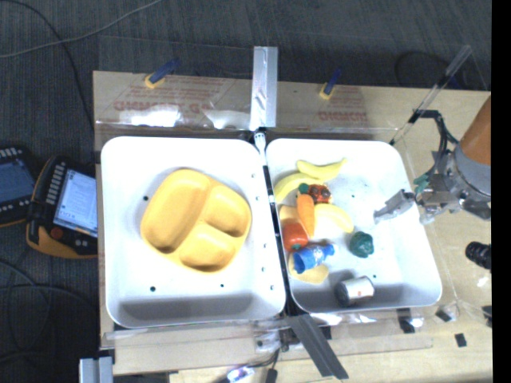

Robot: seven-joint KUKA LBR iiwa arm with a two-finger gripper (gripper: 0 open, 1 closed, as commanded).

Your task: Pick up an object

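Grey two-finger gripper [397, 206] hangs over the right white bin's [415, 282] right edge, fingers spread, grasping nothing. Plastic toy carrot [306, 212] and neighbours lie along its left wall. Pick not begun.

Dark grey carpet floor [96, 14], black cables [48, 30], pale wooden bench [375, 106].

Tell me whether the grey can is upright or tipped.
Tipped: the grey can lies on its side near the right bin's front wall.
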